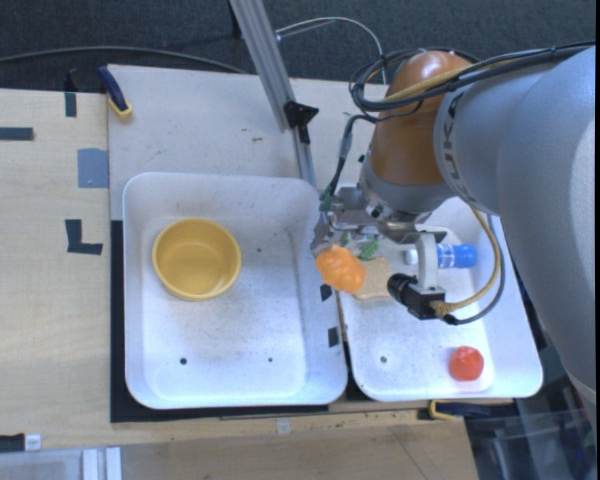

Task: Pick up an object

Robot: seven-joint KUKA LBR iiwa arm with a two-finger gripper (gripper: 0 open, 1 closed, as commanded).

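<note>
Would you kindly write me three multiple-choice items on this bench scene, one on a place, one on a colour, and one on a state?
1. Where does the yellow bowl sit?
A. In the left bin
B. In the right bin
C. On the bare bench

2. What colour is the small round object near the right bin's front corner?
A. Green
B. Red
C. Black

3. How does the bowl stand?
A. Upside down
B. On its side
C. Upright, mouth up

Answers:
1. A, since it rests on the left bin's floor, toward the left wall.
2. B, since it shows plainly red against the white floor.
3. C, since its round rim and hollow inside face the camera.
</note>
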